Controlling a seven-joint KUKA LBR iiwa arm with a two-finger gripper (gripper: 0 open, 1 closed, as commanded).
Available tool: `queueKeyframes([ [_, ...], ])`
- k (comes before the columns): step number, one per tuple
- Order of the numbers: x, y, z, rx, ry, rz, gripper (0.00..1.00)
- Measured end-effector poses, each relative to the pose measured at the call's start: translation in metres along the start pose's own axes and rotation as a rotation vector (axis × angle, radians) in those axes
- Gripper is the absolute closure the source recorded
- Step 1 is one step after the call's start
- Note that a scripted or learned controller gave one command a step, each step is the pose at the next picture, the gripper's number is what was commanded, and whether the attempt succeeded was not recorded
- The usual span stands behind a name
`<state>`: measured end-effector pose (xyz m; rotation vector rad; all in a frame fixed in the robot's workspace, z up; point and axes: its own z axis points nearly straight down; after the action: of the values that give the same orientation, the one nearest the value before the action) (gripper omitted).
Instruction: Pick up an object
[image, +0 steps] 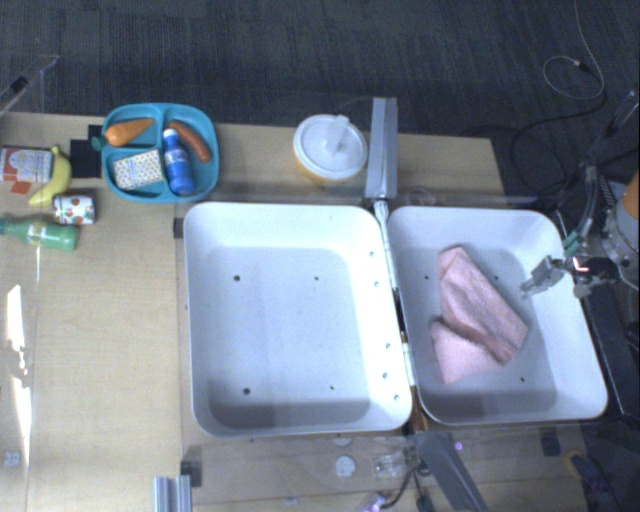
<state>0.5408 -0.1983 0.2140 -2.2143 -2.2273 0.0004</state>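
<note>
The gripper (547, 276) hovers over the right bin (575, 400), beside the pink cloth (478, 315); its state I cannot tell.

I see two bins side by side on the bench (100, 350): the left bin (290, 318) and the right bin (495, 312), which holds a folded cloth (478, 315) near its middle. The gripper (545, 275) hangs over the right bin's right side, just beside the cloth. Behind the bins sit a lidded cup (330, 148) and, further left, a divided tray (160, 152) of toy food
</note>
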Motion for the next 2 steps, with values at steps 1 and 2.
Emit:
queueKeyframes([
  [1,0.053,0.019,0.119,-0.006,-0.001,-0.045,0.00],
  [2,0.075,0.031,0.124,-0.015,-0.003,0.046,0.00],
])
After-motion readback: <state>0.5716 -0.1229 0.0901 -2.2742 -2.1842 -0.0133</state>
